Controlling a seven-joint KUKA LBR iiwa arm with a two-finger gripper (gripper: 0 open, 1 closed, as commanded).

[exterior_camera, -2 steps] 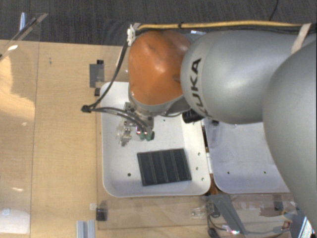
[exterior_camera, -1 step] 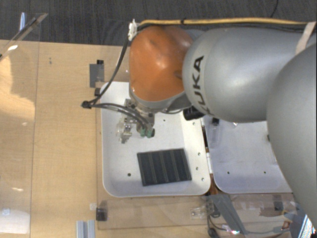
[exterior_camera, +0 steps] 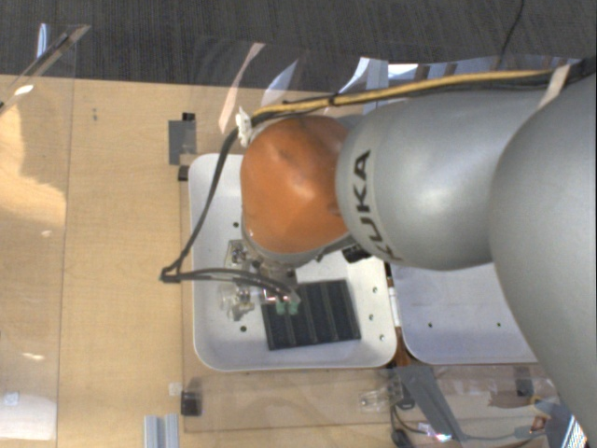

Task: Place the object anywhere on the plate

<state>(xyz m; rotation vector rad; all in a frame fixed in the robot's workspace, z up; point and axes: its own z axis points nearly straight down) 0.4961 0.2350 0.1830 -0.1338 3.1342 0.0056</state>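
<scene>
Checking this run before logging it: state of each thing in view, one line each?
Arm: reaching in over the left bin, hiding much of it.
Gripper: low over the left bin, beside the dark ribbed plate.
Left bin: on the bench, holds the dark ribbed plate, lying flat.
Right bin: on the bench, partly hidden by the arm.

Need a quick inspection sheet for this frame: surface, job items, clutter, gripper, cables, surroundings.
Surface: wooden bench bearing two white bins; left bin, right bin.
Job's things: dark ribbed plate lies flat in the left bin, near its front edge. Object: cannot tell it apart from the gripper hardware.
Clutter: nothing seen in the bins besides the plate.
Gripper: gripper low over the left bin at the plate's left edge, under the arm's orange band; finger state hidden.
Cables: black cable loops from the wrist over the bin's left rim; yellow cable runs along the arm.
Surroundings: dark carpet beyond the bench; clear panel edges on the bench.
</scene>
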